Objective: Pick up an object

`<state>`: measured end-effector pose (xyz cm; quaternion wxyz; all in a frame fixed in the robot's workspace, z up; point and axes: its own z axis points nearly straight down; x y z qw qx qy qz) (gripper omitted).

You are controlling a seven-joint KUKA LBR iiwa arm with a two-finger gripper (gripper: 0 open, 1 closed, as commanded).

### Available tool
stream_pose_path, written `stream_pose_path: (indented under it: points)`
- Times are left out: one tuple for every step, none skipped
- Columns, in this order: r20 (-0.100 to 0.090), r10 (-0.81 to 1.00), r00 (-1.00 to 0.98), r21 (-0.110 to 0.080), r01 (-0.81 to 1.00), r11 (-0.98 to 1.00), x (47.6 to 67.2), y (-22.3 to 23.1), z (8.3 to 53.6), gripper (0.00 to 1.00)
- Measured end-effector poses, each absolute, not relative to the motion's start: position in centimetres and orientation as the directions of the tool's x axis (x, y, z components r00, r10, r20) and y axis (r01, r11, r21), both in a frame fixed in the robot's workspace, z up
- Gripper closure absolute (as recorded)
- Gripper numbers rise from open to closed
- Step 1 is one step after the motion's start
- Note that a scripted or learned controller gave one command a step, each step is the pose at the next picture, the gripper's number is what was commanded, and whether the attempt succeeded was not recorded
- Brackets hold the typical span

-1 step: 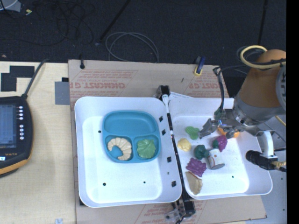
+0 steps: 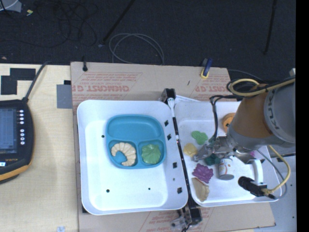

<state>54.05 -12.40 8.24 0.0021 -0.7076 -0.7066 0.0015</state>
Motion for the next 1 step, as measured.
stream_pose_path:
  points:
    - [0.001,1.0,0.006,-0.004,1.0,-0.006,54.16,-12.62,9.78,1.0]
